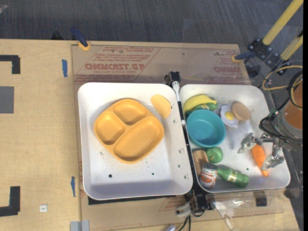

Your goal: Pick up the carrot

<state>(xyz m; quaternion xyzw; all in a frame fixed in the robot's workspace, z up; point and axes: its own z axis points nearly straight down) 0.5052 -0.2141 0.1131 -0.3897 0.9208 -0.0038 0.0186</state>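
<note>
a flat brown cardboard sheet (159,57) lies under two shallow white bins and carries faded red printing that reads "chemcast gp" near its upper left, with a second, partly cut-off red print near its upper right. the small can (208,175) in the right bin has a red and white label, but its wording is too small to read. the left bin (91,153) holds an orange divided plate (129,130) with three compartments, and a pale yellow rounded piece (161,105) sits just beside the plate's upper right edge. the right bin (269,184) is crowded: a yellow banana (198,101) lies at the top left, touching the rim of a teal bowl (205,128) just below it; a toy fried egg (228,115) and a tan round piece (241,111) sit to the bowl's right; a green apple (214,154) rests below the bowl, with the can just beneath it and a green bottle (233,176) lying on its side along the bin's lower edge. the carrot (259,157), orange and pointing its narrow tip downward, lies in the lower right part of the right bin. the gripper (262,150), metallic and reaching in from the right, sits low in that bin with its two fingers spread to either side of the carrot, one finger to the left and one to the lower right; whether they touch it cannot be told. blue tape marks (64,67) dot the bench.
</note>
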